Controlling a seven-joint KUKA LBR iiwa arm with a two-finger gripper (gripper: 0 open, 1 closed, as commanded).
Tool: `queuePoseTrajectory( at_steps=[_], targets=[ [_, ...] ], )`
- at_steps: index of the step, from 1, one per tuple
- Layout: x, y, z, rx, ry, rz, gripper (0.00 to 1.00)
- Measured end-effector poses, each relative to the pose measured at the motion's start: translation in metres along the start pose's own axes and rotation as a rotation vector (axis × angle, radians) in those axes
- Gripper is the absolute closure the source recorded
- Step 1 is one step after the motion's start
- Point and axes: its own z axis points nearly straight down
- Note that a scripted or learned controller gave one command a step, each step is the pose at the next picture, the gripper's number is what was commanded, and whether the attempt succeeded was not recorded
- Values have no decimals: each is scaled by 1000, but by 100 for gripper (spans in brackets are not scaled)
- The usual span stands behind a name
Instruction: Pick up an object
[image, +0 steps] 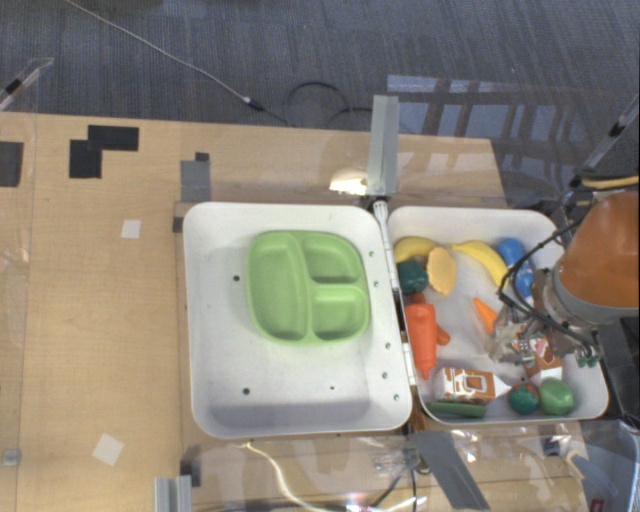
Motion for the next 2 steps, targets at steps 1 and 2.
queuePoseTrajectory(
  at_steps=[1,2],
  targets=[
    [0,0,0,0,1,-1,0],
    [-10,8,14,-3,15,69,0]
  ],
)
